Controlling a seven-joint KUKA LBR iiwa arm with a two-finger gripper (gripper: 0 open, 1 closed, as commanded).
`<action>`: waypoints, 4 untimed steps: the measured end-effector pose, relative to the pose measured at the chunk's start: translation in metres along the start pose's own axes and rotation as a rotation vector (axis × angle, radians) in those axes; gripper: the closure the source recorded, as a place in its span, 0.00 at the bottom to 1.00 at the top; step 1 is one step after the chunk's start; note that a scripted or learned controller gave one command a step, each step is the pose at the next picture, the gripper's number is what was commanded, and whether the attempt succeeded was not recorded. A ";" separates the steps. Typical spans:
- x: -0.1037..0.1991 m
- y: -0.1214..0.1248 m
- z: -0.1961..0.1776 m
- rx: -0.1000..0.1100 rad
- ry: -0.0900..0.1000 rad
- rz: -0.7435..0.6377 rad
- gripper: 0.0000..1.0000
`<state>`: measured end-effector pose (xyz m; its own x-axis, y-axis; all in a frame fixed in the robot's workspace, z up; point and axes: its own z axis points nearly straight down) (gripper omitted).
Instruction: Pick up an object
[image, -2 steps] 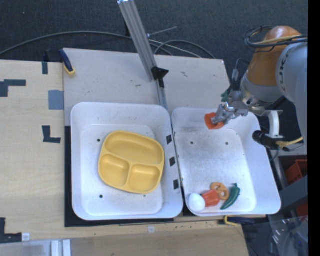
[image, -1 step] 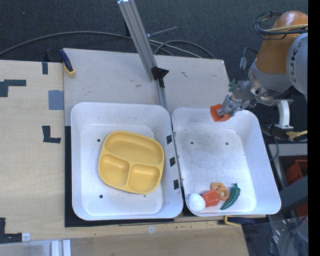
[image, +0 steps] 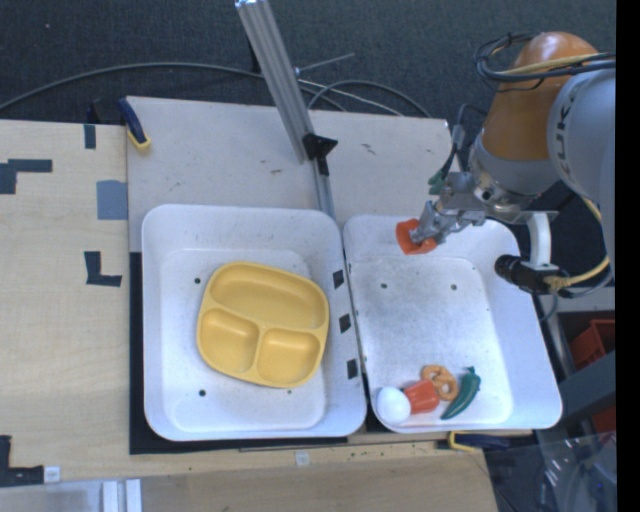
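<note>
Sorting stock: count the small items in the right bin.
5: orange-red piece at the far edge by the gripper; white egg, red piece, pretzel, green pepper clustered near. More may be hidden.

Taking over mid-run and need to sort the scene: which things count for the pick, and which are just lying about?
For the job:
gripper, at the right bin's far edge
orange-red piece at its tip
white egg
pretzel
green pepper
right bin

Lying about:
yellow divided plate
left bin
metal bar
</note>
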<state>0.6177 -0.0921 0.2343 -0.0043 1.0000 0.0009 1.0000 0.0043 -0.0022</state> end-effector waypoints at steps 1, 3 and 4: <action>0.048 -0.028 -0.008 0.000 0.001 -0.002 1.00; 0.140 -0.077 -0.008 0.002 0.000 -0.001 1.00; 0.185 -0.101 0.010 0.003 -0.001 -0.001 1.00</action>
